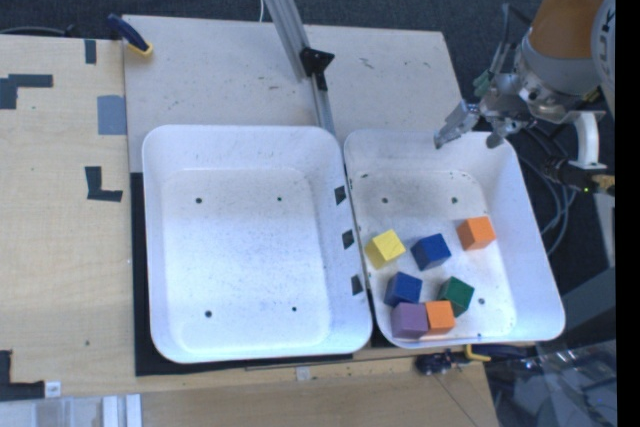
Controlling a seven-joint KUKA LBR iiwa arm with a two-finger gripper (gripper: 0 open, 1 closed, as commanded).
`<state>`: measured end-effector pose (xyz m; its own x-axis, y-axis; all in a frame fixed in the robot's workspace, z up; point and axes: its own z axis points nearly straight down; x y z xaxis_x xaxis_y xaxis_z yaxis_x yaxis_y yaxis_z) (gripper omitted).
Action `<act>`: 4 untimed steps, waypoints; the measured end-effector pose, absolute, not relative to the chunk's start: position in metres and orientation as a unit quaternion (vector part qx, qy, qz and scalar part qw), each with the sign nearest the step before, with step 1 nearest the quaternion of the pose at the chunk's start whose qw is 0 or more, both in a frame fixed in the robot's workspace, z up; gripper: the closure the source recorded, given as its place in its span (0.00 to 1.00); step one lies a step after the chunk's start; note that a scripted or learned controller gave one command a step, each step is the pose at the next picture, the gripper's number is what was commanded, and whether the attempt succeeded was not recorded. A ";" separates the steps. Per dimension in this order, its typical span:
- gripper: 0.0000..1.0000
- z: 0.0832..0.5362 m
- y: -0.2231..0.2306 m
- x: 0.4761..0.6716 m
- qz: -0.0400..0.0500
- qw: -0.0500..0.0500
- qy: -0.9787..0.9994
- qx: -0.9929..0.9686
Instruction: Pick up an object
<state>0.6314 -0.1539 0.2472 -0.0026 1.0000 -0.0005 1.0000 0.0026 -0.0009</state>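
Above the right bin's [525, 215] far rim, I'm hovering my end effector [468, 133], fingers spread and pinching nothing, ready to drop toward the blocks [430, 280] clustered below.

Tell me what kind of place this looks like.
Most likely a robotics lab bench set up for grasping trials: a grey-and-orange arm with a gripper reaches over two white bins, the right one holding small coloured blocks, and tape markers sit on the wooden bench.

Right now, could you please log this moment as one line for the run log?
gripper: open, above right bin far rim | holding: nothing | blocks: seven, right bin | left bin: no blocks
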 end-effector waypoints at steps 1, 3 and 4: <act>0.00 0.247 -0.154 0.631 0.001 0.000 -0.708 -0.706; 0.00 0.141 -0.152 0.634 0.002 0.002 -0.708 -0.707; 0.00 0.088 -0.151 0.632 0.003 0.002 -0.708 -0.706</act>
<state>0.6319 -0.1508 0.0882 -0.0019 1.0000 -0.0005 1.0000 0.0019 -0.0069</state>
